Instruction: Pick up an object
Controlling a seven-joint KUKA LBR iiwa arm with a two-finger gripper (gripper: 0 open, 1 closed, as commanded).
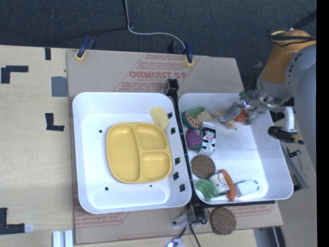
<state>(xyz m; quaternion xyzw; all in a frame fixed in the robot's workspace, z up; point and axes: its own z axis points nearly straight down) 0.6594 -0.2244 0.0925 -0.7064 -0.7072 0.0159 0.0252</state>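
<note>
My gripper [237, 112] hangs low over the far right corner of the right bin [267, 163], coming in from the right. Small orange and tan pieces [229, 118] lie right under it, and I cannot tell whether it touches them. Left of it lie a watermelon slice [194, 119], purple grapes [193, 138] and a cow-patterned carton [208, 139]. Nearer the front are a brown cookie [203, 165], a green leafy piece [206, 188], an orange carrot [229, 184] and a white item [250, 187].
The left bin [87, 138] holds a yellow divided plate [139, 152] and a pale yellow piece [160, 117] by the divider. A second brown cookie [223, 220] lies on the cardboard in front of the right bin. Bare floor shows in the right bin's middle.
</note>
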